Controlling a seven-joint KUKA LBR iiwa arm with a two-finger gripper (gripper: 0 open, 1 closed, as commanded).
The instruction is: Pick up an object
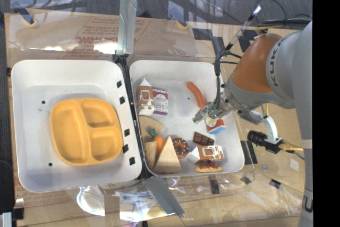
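My gripper hangs low over the right side of the right bin, at the end of the grey arm with its orange band. Just below it, touching or nearly touching, lies a small red, white and blue carton. An orange sausage lies a little to the upper left of the gripper. A brown chocolate piece and a white and orange carton sit nearer the bin's front. Nothing shows between the gripper and the bin floor apart from the small carton's edge.
The right bin's left and front parts hold a milk carton, a purple-edged box, a carrot, a cheese wedge, a donut and a flat red snack. A yellow divided tray lies in the left bin.
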